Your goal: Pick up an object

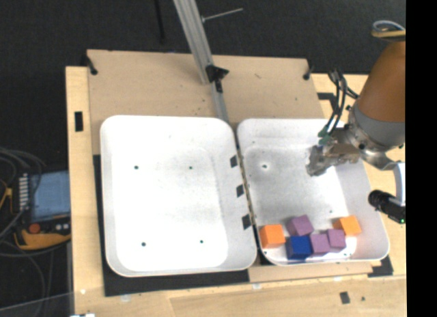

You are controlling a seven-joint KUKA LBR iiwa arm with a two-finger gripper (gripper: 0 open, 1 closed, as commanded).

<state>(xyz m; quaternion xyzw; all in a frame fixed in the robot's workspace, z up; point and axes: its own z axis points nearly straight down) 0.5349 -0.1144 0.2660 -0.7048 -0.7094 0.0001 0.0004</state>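
Several small blocks lie along the near edge of the right bin (273, 146): an orange block (272, 235), a blue block (299, 247), purple blocks (300, 225) (320, 243) (336, 238) and a second orange block (350, 225). My gripper (315, 164) hangs over the upper right part of that bin, well behind the blocks and apart from them. Nothing shows between its fingers.
The left bin (171, 193) sits beside the right one, with dark clips along the shared edge. A slanted metal pole (194, 25) rises behind the bins. Cables and a blue box (51, 196) lie off the bench to the left.
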